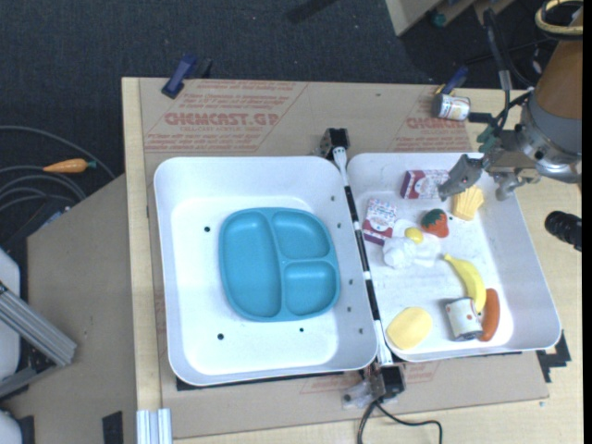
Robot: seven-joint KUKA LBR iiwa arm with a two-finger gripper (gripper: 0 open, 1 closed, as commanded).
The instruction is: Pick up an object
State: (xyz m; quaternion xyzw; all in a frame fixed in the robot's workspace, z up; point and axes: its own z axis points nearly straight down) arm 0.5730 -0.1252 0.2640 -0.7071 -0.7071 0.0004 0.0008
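Observation:
My gripper (481,181) hangs over the far end of the right bin (532,276), its two grey fingers (457,179) spread apart, so it is open with nothing held between them. Just below it lies a yellow ridged toy (468,203). Around that sit a red-and-white box (421,185), a red-and-white packet (379,218), a red fruit with a green top (435,222) and a white crumpled item (408,252). Nearer the front are a banana (467,279), a red sausage (490,313), a small can (461,317) and a yellow lump (409,326).
The left bin (185,202) holds a blue divided plate (277,262). A black hinge strip (356,239) runs between the bins. The grey arm with its orange band (560,91) comes in from the upper right. Cables and clamps lie behind the board.

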